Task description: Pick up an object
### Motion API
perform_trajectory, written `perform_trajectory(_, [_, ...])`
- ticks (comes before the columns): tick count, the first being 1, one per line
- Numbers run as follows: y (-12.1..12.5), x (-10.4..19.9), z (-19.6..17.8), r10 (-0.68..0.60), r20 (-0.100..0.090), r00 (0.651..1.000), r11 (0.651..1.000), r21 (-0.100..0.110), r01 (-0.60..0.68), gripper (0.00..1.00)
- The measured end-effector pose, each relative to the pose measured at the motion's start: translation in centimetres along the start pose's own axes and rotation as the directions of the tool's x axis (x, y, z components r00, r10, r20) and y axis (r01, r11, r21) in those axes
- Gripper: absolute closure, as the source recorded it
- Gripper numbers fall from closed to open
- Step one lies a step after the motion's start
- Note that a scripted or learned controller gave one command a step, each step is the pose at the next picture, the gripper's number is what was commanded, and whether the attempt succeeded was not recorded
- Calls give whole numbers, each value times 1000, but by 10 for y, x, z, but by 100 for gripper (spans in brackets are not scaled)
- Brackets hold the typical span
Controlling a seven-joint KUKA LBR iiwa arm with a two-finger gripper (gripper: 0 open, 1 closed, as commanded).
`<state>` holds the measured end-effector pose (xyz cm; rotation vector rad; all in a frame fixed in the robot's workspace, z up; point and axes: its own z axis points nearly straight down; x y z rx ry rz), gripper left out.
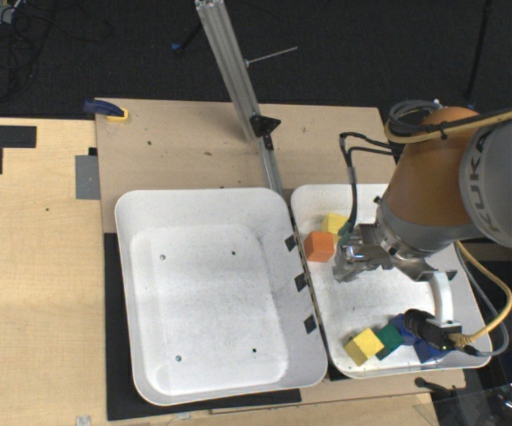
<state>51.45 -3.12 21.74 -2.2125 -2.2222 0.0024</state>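
My gripper (pixel 353 263) hangs over the right bin (pixel 373 313), just right of an orange block (pixel 319 247) and below a yellow block (pixel 335 224). The arm's bulk hides much of the gripper. Near the bin's front edge lie a yellow block (pixel 363 345), a green block (pixel 387 340) and a blue piece (pixel 422 344) in a cluster. I see nothing held in the gripper.
The left bin (pixel 211 291) sits beside the right one, with black clips (pixel 298 264) along the shared edge. A slanted aluminium rail (pixel 238 78) rises behind the bins. Cables (pixel 477 313) loop around the arm at the right.
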Motion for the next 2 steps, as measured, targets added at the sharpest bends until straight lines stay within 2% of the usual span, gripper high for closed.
perform_trajectory(1, [-5,55,-13,-1,0,1000,1000,-3,1,100])
perform_trajectory(2, [-10,108,-1,0,1,1000,1000,1,0,100])
